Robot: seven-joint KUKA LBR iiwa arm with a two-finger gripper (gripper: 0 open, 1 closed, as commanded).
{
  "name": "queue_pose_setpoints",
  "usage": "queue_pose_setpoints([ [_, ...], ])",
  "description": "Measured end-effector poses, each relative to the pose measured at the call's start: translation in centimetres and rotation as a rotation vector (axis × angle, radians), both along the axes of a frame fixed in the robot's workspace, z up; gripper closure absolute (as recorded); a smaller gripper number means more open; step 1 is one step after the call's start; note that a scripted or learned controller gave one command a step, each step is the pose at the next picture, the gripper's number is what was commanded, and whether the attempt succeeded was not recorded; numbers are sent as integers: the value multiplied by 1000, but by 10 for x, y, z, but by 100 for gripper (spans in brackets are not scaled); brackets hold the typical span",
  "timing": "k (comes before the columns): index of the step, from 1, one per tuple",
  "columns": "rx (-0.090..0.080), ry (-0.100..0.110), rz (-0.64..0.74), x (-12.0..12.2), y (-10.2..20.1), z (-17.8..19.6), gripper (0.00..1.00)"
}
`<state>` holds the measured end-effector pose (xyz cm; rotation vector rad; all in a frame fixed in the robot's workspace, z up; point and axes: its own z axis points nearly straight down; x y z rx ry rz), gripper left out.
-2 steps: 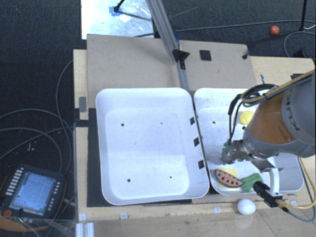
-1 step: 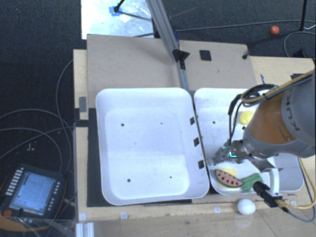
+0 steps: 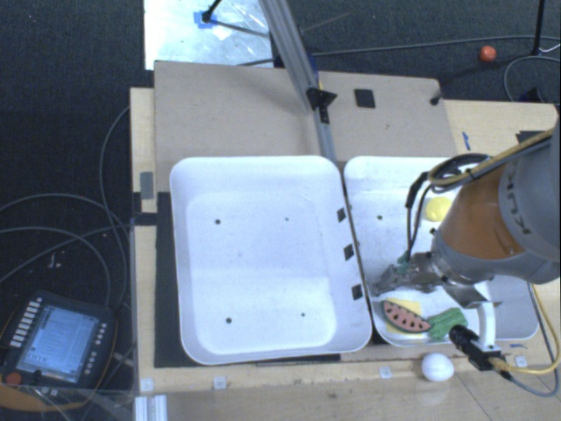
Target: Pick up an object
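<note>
In the right bin (image 3: 377, 191), a watermelon-slice toy (image 3: 406, 316) lies near the front wall. A green object (image 3: 445, 320) rests just to its right. A yellow object (image 3: 436, 207) sits further back, partly hidden behind the arm. My gripper (image 3: 394, 279) hangs low over the right bin's front left part, just above and behind the watermelon slice. The grey arm with its orange band (image 3: 478, 222) covers much of the bin's right half. I see nothing held in the gripper.
The left bin (image 3: 254, 253) adjoins the right one along a shared wall with black clips. A white ball (image 3: 436, 367) lies on the bench in front of the right bin. A slanted metal pole (image 3: 298, 55) rises at the back. A teach pendant (image 3: 57, 336) sits at lower left.
</note>
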<state>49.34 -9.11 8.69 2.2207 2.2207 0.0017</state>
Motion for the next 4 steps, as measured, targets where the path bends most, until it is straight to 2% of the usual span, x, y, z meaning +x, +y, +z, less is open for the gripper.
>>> queue_pose_setpoints([
  [1, -1, -1, 0, 0, 4, 0, 0],
  [2, 0, -2, 1, 1, 5, 11, 100],
  [3, 0, -3, 1, 1, 4, 21, 100],
  [4, 1, -3, 1, 1, 5, 21, 0],
])
